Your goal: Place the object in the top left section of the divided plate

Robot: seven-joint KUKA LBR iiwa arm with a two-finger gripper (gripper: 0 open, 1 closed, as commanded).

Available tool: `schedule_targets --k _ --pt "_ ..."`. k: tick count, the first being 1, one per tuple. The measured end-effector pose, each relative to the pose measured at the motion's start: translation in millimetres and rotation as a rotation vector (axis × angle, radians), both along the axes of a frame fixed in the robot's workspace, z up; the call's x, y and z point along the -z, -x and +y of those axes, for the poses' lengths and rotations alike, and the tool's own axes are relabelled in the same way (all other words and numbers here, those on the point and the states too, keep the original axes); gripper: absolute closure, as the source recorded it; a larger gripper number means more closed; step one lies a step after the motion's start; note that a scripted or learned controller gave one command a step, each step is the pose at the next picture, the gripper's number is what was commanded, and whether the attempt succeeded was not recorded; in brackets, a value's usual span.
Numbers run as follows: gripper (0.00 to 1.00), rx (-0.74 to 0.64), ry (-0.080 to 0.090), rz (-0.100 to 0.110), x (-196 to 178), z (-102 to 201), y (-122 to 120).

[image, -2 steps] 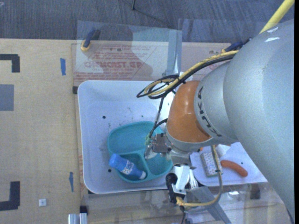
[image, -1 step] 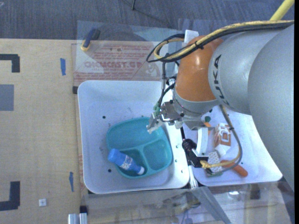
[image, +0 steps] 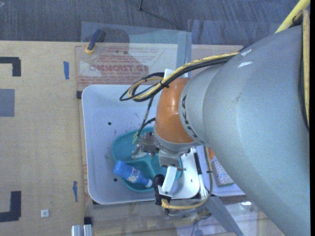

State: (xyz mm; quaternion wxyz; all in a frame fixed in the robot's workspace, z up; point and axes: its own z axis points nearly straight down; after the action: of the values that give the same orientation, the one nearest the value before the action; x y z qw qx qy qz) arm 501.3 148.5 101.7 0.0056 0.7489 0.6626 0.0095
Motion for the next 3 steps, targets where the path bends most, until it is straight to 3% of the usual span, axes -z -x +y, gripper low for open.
schedule_targets --k 1,2,3 --pt "1.00 0.011 -0.003 -0.005 -12.1 -3.0 -2.7" --pt "1.00 -0.132 -0.032 -0.040 -4.7 -20.5 5.3" --pt "1.00 -0.107 0.005 0.025 -15.9 -57.0 22.9"
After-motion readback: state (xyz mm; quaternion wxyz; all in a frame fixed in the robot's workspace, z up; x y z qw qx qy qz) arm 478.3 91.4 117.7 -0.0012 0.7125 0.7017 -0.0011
